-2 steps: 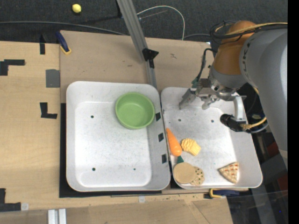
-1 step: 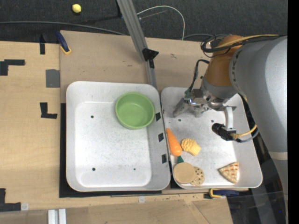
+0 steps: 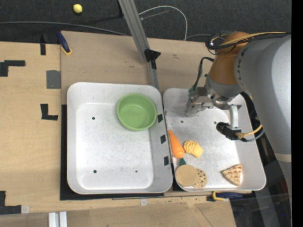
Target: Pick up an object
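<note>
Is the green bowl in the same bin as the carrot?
No, the green bowl sits in the left bin, while the carrot lies in the right bin.

Arm: you lose its bulk past the right edge; its grey body covers the right bin's far right corner.
Gripper: too blurred for you to read the tips.
Cookie: partly under the tan round disc.
Yellow food piece: too small for you to identify.
Metal pole: cut off at the top edge.
</note>
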Available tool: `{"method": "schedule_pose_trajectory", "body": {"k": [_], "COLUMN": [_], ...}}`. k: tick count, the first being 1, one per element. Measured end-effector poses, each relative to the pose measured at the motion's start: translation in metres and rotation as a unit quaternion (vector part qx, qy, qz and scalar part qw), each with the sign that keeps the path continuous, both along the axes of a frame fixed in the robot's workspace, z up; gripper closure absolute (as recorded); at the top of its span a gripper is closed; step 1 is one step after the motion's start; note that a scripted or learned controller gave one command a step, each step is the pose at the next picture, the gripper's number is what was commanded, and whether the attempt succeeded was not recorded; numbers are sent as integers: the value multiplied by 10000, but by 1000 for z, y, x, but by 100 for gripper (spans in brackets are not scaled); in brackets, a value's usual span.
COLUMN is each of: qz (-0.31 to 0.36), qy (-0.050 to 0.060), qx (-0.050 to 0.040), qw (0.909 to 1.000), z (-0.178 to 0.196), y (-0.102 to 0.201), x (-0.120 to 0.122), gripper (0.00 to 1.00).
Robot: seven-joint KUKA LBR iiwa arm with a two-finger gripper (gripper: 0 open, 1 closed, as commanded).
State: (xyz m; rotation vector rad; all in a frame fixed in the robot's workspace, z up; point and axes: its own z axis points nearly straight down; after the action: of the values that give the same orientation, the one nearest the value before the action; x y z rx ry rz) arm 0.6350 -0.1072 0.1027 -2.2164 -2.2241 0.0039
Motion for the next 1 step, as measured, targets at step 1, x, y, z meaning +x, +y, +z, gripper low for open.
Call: {"method": "schedule_pose_trajectory", "body": {"k": [1], "qz": [-4], "qy": [-37], "qx": [2], "qw": [10000], "z": [56], "y": [10], "x": [6], "gripper": [100]}}
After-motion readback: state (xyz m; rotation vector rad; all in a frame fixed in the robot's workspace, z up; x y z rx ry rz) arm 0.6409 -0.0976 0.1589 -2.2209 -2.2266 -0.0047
